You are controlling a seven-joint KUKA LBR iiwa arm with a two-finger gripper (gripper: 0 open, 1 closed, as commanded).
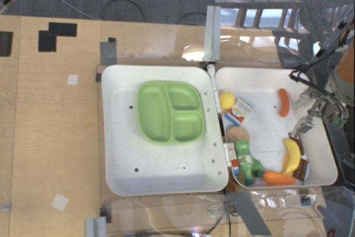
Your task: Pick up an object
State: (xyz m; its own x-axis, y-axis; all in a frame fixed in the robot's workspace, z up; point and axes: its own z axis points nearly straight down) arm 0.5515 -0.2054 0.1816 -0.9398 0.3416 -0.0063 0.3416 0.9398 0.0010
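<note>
Two white bins sit side by side on my bench. I see a green plate (pixel 170 112) with three compartments lying flat in the left bin (pixel 119 175), roughly in its middle. The right bin (pixel 260 83) holds all the small things. A yellow lemon (pixel 227 100) rests near the bin's left wall, with a small carton (pixel 239 109) in white, red and blue just beside it. Below those lies a tan, rounded potato (pixel 238 134), and below that a green bottle (pixel 247 161) lies on its side, touching a red and white pack (pixel 233 162) against the left wall. An orange carrot (pixel 279 178) lies along the bottom wall, its end near the bottle's. A yellow banana (pixel 292 155) stands curved just above the carrot, with a dark brown bar (pixel 302 166) partly tucked behind it. A red-orange sausage (pixel 283 102), slim with rounded ends, lies apart from the rest near the upper right of the bin. My gripper (pixel 306 121) comes in from the right and hangs over the bin's right side, between the sausage and the banana, its tip just above the banana's top end. I see nothing between its fingers, and I cannot tell from up here whether they are spread or closed.
</note>
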